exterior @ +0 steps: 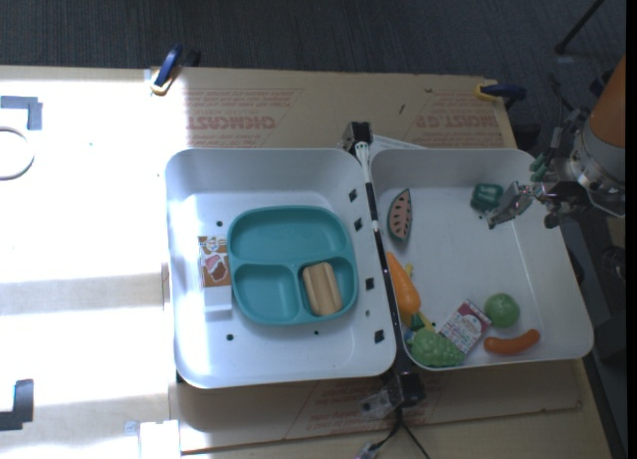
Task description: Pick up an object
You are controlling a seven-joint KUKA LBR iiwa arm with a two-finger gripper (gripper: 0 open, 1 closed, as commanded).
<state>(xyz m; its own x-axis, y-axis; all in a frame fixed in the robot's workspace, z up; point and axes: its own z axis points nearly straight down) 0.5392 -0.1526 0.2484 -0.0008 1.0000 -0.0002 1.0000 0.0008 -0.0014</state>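
- Nearest the camera, the right bin's (557, 278) front corner crowds a green leafy toy (435, 348), card packet (464, 328), green ball (502, 310) and orange sausage (512, 342).
- The end effector (513, 203) hovers by the far wall near a small teal object (486, 195); whether it is clenched I cannot tell.
- Risk: the wall may block a clean grasp.

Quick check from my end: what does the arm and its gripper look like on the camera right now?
At the view's right edge, the arm shows an orange band above a pale grey wrist ring. The gripper below it is dark metal, cluttered with small brackets and a few green fittings, and narrows to thin grey fingers.
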